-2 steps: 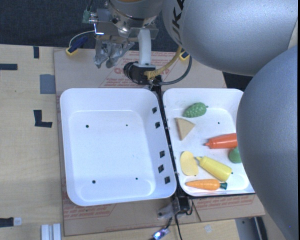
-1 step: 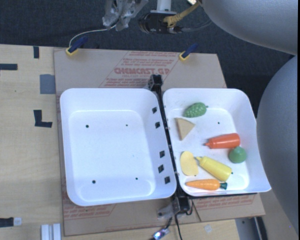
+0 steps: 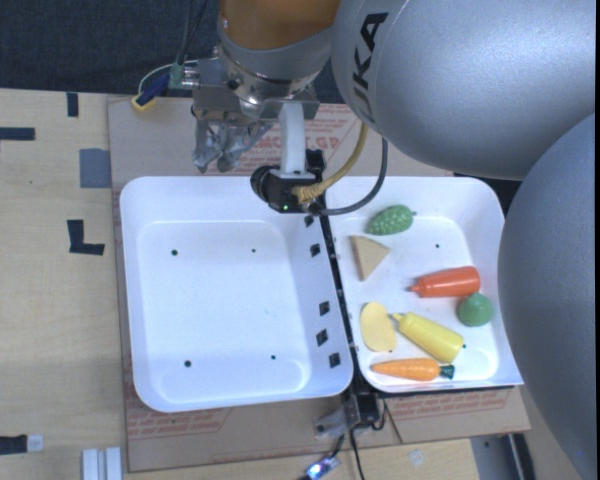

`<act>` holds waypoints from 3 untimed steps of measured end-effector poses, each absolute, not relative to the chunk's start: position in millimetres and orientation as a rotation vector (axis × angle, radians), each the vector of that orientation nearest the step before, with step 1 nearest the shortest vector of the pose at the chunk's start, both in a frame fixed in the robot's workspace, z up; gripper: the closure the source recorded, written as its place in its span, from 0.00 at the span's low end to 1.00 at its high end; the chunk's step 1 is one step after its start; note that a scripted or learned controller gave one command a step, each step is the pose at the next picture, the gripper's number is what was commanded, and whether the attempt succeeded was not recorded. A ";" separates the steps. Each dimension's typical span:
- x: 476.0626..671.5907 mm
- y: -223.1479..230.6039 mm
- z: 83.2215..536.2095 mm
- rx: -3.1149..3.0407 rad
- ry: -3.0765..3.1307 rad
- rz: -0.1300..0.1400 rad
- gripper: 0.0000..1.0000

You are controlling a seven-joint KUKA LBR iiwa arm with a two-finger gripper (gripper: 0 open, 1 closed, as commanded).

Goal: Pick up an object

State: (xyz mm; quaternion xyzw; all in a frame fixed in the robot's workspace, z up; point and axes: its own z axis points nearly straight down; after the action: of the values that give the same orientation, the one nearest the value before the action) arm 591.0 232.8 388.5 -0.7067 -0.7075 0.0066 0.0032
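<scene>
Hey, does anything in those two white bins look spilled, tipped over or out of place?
Nothing stands out. The toy foods, including the orange carrot and yellow bottle, lie loosely inside the right white bin, none over the rim.

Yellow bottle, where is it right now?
In the right bin, near its front edge: the yellow bottle lies between the pale slice and green ball, above the carrot.

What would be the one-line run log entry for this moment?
claw: above bench, behind left bin, holding nothing | right bin: carrot, yellow bottle, orange bottle | pick: not yet done
</scene>
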 end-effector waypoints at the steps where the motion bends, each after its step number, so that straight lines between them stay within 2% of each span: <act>1: 595.6 233.6 538.4 -2.221 -2.229 -0.020 1.00; 2: 561.8 232.8 408.1 -2.216 -2.218 0.024 1.00; 3: 568.6 233.7 543.1 -2.221 -2.229 -0.020 1.00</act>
State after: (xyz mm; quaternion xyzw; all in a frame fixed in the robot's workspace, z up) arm 568.6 233.7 543.1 -0.7058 -0.7084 -0.0062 -0.0025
